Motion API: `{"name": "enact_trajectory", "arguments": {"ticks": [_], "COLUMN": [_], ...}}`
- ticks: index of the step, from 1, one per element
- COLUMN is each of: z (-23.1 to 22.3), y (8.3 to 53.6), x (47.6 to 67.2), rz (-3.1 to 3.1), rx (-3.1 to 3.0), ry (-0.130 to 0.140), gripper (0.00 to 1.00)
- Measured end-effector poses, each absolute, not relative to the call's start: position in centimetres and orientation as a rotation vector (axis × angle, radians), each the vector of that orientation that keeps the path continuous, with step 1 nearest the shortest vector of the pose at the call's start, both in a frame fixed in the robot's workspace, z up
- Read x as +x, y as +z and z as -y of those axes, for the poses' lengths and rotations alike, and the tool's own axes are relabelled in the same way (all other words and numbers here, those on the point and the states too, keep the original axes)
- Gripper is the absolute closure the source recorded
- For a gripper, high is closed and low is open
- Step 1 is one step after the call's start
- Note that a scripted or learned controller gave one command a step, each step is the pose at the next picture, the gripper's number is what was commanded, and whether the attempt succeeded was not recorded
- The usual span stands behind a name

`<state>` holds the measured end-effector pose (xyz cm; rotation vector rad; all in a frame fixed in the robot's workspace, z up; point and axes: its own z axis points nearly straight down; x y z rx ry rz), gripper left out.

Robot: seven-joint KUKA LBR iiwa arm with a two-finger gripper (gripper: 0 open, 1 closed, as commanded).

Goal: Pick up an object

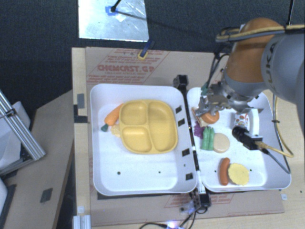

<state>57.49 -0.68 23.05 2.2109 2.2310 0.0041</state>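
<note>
1. Table (50, 123): pale top, bearing two shallow white bins side by side on a printed cardboard sheet (125, 67)
2. Left bin (143, 181): holds a yellow divided plate (145, 127) of three compartments, near its middle; a carrot (113, 114) lies aslant against the plate's left edge
3. Right bin (259, 163): holds the remaining small items, listed below
4. Arm (252, 46): grey with an orange band, entering from the right above the right bin
5. Pincer (208, 108): low over the upper left part of the right bin; whether it is open or closed cannot be told
6. Orange item (211, 118): in the right bin, upper left part, directly under the pincer; whether it is gripped cannot be told
7. Purple piece (197, 130), green piece (208, 138), beige disc (221, 143): clustered just below the orange item, near the wall between the bins
8. Sausage (224, 171) and yellow round piece (238, 174): side by side, touching, near the right bin's front wall
9. White box (241, 120): red-marked, right of the pincer
</note>
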Motion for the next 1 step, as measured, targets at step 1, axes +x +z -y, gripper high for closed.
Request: {"name": "enact_trajectory", "arguments": {"ticks": [1], "z": [-4.38], "y": [21.94], "x": [56.95], "rz": [-2.231], "rx": [2.213], "ry": [0.002], "gripper": [1.0]}}
